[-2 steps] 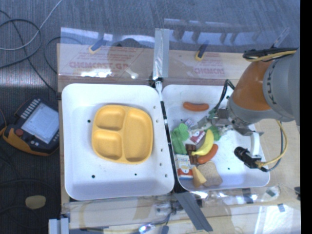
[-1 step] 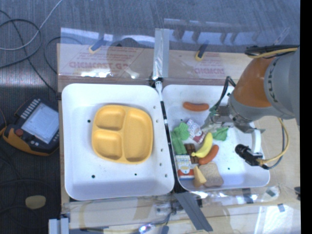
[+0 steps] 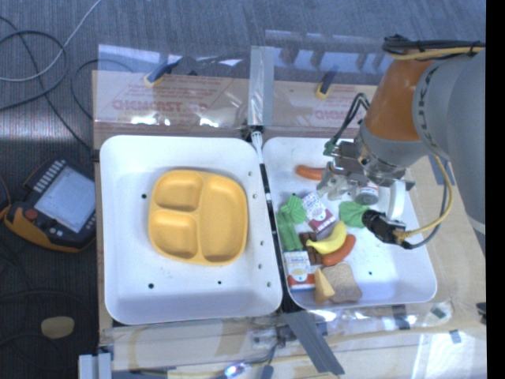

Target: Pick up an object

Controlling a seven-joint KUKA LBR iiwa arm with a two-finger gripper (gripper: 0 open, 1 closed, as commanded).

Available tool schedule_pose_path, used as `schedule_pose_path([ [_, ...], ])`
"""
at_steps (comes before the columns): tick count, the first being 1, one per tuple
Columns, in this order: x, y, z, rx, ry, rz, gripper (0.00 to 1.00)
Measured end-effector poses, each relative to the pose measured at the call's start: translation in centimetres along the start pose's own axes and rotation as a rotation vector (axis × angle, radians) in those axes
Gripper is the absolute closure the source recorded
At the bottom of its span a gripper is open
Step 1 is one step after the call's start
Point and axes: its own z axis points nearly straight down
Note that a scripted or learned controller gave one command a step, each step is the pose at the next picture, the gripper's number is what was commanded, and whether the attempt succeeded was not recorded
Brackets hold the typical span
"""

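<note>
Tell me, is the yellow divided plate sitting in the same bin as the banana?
No, the yellow divided plate lies in the left bin, while the banana lies among the toy food in the right bin.

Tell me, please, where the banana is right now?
The banana lies in the right bin, toward its left-centre, resting against an orange sausage-like piece, with the slice of bread just below it.

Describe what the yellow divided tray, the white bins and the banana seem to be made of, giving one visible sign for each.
Yellow divided tray: probably moulded plastic, matte; even colour, rounded compartments.
White bins: likely thin formed plastic, slightly glossy; soft sheen along curved rims.
Banana: seemingly toy plastic; flat, uniform yellow among other small play-food pieces, though too small to be sure.
</note>
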Motion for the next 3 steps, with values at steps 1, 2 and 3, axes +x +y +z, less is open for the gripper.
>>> schedule_pose_path([
  [1,0.0,0.0,0.0,0.000,0.000,0.000,0.00],
  [2,-3.5,-2.0,-3.1,0.000,-0.002,-0.051,0.00],
  [3,-1.2,4.6,9.3,-0.007,-0.003,-0.068,0.00],
])
